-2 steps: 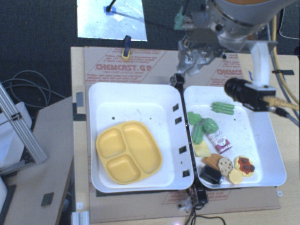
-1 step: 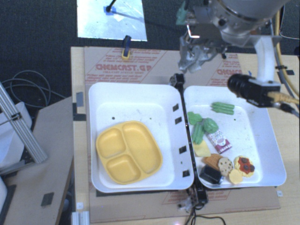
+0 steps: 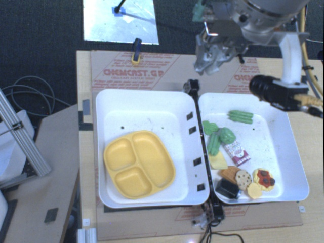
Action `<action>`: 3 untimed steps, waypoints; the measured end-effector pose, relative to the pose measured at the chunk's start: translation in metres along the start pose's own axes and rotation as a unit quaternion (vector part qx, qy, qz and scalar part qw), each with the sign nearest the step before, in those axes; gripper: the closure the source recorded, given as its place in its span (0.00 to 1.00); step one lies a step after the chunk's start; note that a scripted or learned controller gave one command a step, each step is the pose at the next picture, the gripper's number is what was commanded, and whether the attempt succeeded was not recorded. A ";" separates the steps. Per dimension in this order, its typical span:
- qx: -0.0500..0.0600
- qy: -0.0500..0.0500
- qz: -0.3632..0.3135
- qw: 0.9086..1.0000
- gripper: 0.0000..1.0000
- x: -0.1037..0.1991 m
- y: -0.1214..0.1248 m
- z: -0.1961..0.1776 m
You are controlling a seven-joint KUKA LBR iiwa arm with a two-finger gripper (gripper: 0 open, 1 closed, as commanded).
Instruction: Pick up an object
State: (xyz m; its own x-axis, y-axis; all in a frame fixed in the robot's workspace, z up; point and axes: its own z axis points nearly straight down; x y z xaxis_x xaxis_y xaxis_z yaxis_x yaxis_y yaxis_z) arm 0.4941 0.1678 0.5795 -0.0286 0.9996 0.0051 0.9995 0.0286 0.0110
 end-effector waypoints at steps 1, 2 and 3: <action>-0.001 0.000 -0.002 1.000 1.00 0.000 0.000 -0.011; 0.007 -0.003 0.010 1.000 1.00 0.070 -0.007 0.048; 0.003 -0.001 0.011 1.000 1.00 0.066 -0.006 0.033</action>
State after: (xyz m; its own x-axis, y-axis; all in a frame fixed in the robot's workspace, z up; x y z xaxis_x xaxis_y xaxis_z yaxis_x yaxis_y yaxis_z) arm 0.4868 0.2341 0.5465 -0.0069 1.0000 0.0026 1.0000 0.0069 0.0042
